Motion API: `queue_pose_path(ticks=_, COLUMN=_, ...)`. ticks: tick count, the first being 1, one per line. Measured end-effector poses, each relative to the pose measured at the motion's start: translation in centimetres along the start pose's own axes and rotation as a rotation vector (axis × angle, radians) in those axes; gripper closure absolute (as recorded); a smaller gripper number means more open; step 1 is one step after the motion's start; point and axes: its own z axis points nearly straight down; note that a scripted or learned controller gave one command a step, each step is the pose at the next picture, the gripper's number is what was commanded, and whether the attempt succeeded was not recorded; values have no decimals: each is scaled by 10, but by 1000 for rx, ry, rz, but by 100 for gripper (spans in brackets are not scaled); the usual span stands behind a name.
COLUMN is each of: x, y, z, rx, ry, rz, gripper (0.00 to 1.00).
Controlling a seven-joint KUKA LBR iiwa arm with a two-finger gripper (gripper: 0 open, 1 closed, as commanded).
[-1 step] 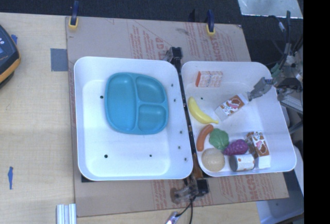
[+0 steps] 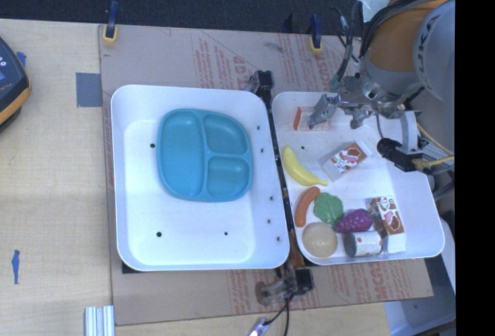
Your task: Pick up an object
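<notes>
I see the big brown bench [image 2: 54,172] first, with a sheet of cardboard [image 2: 193,56] clamped on top of it. Two white bins sit side by side on the cardboard. The left bin [image 2: 124,172] holds one thing, a blue plate [image 2: 205,154] with three sections, lying flat near the middle.

My robot arm [image 2: 421,25] comes in from the right side, grey with an orange band. It hangs over the far end of the right bin [image 2: 433,210]. The gripper [image 2: 338,111] points down there, and its two fingers are spread apart with nothing between them. One finger tip is close to a small orange stick [image 2: 297,118] that lies by the bin's far left corner, but I cannot tell if it touches it.

The toys to pick from are all in the right bin. A yellow banana [image 2: 298,167] lies near the left wall. A small snack packet [image 2: 346,159] sits to the right of it, in the middle of the bin. Below the banana is an orange sausage [image 2: 306,205], and just beside that is a green leafy veggie [image 2: 328,207]. Purple grapes [image 2: 356,221] touch the veggie on its right. A boxy carton [image 2: 387,216] sits right of the grapes. At the near edge I see a round cream ball [image 2: 319,239] and a little tin can [image 2: 363,243] lying on its side.

At the far left, a dark and yellow device [image 2: 11,87] pokes in at the edge.
</notes>
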Motion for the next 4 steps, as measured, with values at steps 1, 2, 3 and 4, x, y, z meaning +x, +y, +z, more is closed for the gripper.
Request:
queue_pose_path(ticks=1, x=-73, y=-22, z=67, rx=0, ry=-2, rz=2, gripper=0)
queue_pose_path(ticks=2, x=-74, y=-21, z=55, rx=-1, ry=-3, rz=0, gripper=100)
queue_pose_path(ticks=3, x=-55, y=14, z=-17, rx=-5, ry=0, rz=3, gripper=100)
queue_pose_path(ticks=4, x=44, y=15, z=-35, rx=-2, ry=1, rz=0, gripper=100)
